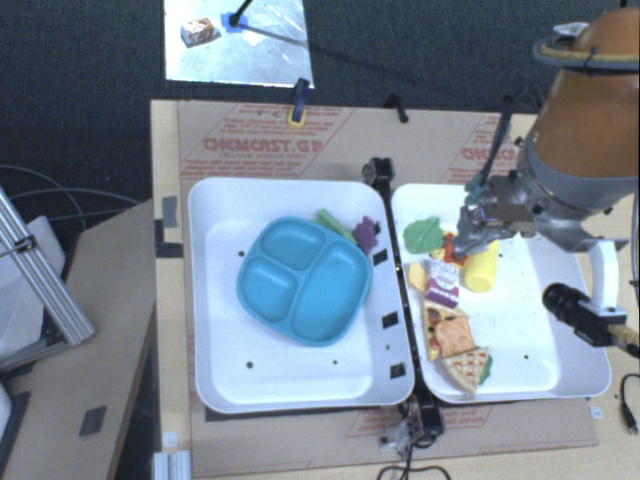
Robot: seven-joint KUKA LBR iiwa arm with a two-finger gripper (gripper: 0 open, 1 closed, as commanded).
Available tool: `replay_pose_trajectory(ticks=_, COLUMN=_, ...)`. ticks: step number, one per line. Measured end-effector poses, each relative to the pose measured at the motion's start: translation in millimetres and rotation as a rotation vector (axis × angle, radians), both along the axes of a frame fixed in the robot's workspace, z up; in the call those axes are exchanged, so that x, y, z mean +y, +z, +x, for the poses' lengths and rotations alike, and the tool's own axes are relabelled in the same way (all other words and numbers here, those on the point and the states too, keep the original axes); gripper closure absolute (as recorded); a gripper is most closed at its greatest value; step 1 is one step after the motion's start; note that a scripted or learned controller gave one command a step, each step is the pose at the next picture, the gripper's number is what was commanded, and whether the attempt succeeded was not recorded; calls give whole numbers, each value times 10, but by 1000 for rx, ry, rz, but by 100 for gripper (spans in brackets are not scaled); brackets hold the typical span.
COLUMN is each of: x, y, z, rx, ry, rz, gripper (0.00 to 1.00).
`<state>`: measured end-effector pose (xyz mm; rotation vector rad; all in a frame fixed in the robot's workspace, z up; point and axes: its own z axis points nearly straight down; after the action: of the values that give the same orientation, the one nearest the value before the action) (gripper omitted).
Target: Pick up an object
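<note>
My gripper (466, 236) hangs low over the upper left part of the right bin (560, 363), at the end of the grey arm with its orange band. Around it lie a green leaf-shaped piece (422, 234) to its left, a yellow cylinder (481, 269) just below it, and a purple and white packet (442, 284). A small orange-red piece (449, 247) sits right at the gripper's lower left edge. Nearer the front of that bin lie a toast-like slice (452, 333) and a sandwich wedge (468, 368).
The left bin (225, 368) holds a blue divided plate (304, 280), with a green strip (336, 225) and a small purple piece (366, 233) at its far right edge. A black divider (400, 298) runs between the bins. A black fixture (575, 313) stands over the right bin's right side.
</note>
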<state>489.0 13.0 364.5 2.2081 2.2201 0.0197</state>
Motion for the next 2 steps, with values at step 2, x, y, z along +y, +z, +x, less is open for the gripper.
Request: replay_pose_trajectory(ticks=2, x=676, y=357, z=-22, rx=13, ry=3, rz=0, gripper=100)
